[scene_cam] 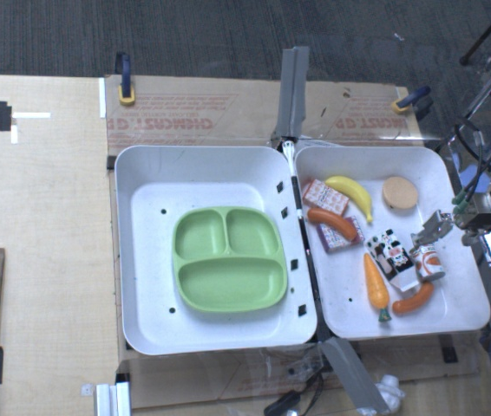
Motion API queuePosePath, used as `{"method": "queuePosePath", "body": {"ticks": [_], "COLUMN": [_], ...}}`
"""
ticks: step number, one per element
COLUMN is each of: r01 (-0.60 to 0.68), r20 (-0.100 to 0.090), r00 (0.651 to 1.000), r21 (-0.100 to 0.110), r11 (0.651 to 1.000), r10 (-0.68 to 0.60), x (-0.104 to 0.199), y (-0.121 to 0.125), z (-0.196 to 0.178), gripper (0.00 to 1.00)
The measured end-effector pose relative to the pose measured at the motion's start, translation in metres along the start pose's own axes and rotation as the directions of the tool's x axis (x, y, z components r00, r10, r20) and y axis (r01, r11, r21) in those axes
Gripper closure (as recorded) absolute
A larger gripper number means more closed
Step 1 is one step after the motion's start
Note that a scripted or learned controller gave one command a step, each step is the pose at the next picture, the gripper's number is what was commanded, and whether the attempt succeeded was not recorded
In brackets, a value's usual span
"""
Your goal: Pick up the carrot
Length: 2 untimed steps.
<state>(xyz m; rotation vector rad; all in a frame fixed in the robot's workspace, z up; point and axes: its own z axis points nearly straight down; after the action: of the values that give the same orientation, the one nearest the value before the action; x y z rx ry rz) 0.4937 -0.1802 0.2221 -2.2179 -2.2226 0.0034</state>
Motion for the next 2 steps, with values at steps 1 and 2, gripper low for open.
{"method": "queuePosePath", "body": {"ticks": [1, 2], "r01": [0.111, 0.605], "r20": [0.010, 0.032], "r00": [0.994, 0.796], "r21": [-0.026, -0.017], "r11": [0.993, 0.796], "r10": [-0.111, -0.604], "x": [0.060, 0.048], "y": [-0.008, -0.009], "z": [0.110, 0.116], "gripper": [0.00, 0.00]}}
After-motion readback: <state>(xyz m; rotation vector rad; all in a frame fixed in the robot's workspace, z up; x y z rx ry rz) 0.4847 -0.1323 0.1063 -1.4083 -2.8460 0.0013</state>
